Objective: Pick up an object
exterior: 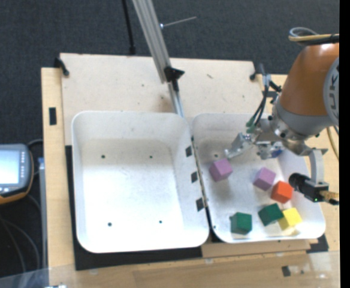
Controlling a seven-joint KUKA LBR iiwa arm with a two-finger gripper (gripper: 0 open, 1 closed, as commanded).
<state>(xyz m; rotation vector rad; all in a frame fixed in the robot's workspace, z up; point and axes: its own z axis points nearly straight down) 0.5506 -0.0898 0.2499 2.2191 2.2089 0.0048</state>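
The arm [310, 89] comes in from the right, its orange band bulking over the far right corner of the right bin [223, 128]. The wrist bends down and to the left, so the gripper [242, 146] hangs low over the upper middle of that bin, reaching toward the divide between the two bins. Its metal fingers [237, 149] point left and slightly down; whether they are spread or pressed together cannot be told at this size, and no block shows between them.

The right bin holds six blocks. Two are purple: one purple block [220, 169] lies just below and left of the gripper, near it but apart from it, and the second purple block [263, 178] sits farther right. An orange block [281, 191] lies just beside that second purple one, at its lower right. Two are green: one green block [241, 222] rests near the front wall, and the other green block [270, 213] sits to its right. A yellow block [290, 218] touches that second green block on its right side. All six lie on the bin floor.

The left bin [85, 131] stands alongside, its wall meeting the right bin's wall. Both bins rest on the bench [115, 83].
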